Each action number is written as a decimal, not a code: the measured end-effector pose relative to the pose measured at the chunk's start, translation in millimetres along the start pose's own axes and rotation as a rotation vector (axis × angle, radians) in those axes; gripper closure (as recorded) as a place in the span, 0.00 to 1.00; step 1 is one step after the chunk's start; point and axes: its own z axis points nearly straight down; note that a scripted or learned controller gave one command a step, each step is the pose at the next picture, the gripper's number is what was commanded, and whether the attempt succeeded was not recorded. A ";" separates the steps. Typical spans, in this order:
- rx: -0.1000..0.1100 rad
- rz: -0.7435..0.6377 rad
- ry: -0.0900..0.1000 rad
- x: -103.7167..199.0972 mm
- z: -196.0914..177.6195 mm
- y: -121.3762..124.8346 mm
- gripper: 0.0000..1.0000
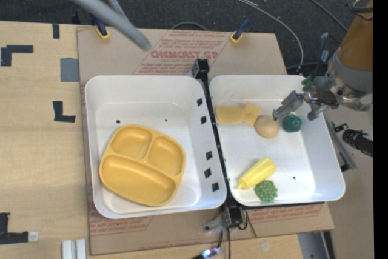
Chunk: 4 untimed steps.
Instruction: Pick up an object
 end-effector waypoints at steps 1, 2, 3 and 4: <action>0.004 0.000 0.000 6.9 45.5 0.6 0.00; 0.004 0.001 0.001 1.9 102.9 -8.3 0.00; 0.004 0.000 0.001 5.6 146.7 -9.9 0.00; 0.002 -0.001 0.001 6.3 134.8 -9.1 1.00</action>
